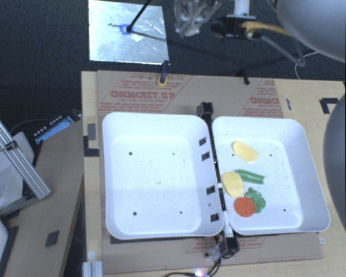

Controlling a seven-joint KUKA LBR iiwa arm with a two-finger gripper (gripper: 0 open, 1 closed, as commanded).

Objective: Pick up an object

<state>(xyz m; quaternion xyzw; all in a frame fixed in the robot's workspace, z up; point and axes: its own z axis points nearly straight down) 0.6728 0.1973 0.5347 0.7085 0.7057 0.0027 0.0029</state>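
Note:
The right bin (303,162) holds several small toy foods near its left side. A yellow oval piece (245,151) lies toward the back. In front of it are a second yellow piece (233,184) and a green bean pod (250,176), almost touching. A red tomato (244,206) rests against a green leafy piece (258,199) nearest the front. My gripper (190,16) hangs blurred at the top of the view, high above the bench and well behind both bins, far from every object. The grey arm (319,27) crosses the top right corner.
The left bin (116,162) sits beside the right one, joined by a black hinge strip (211,167). Both rest on a cardboard sheet (146,89). A shiny metal plate (127,32) lies behind them. An aluminium frame (21,167) stands at the far left.

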